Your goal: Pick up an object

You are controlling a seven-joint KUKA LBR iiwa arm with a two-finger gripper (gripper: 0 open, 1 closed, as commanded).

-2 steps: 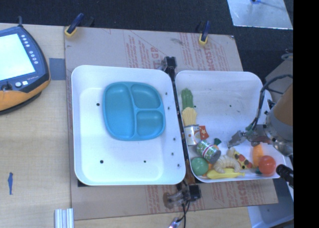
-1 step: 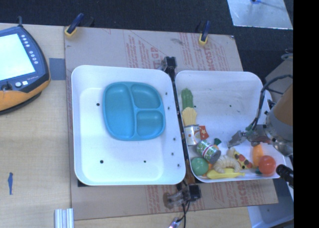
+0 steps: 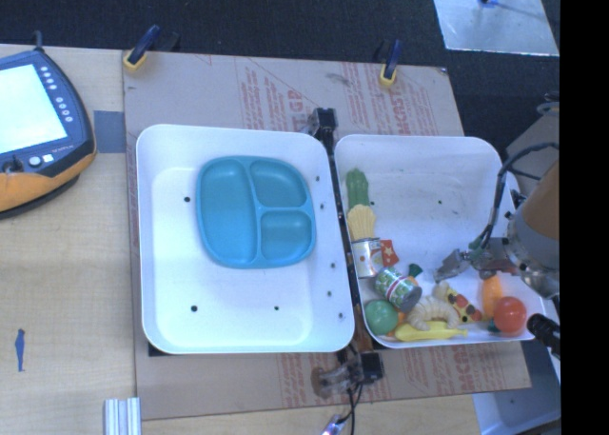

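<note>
The right white bin [image 3: 428, 162] holds a heap of toy food along its left and front sides. A green pickle [image 3: 356, 186] and a yellow corn cob [image 3: 361, 224] lie by the left wall. Below them are a red-and-white can [image 3: 371, 254], a green-labelled can [image 3: 397, 287], a green ball [image 3: 381, 316] and a yellow banana [image 3: 428, 331]. An orange fruit [image 3: 491, 292] and a red tomato [image 3: 510, 314] sit in the front right corner. My gripper [image 3: 455, 266] reaches in low from the right, just above a cream-coloured toy [image 3: 435, 307] and left of the orange fruit.
The left white bin [image 3: 162, 262] carries a blue divided plate [image 3: 255, 211]. A tablet in an orange case [image 3: 38, 128] rests at the bench's far left. Blue-and-yellow clamps [image 3: 141, 48] [image 3: 388, 62] hold the cardboard at the back. A black cable [image 3: 495, 205] loops along the right bin's right wall.
</note>
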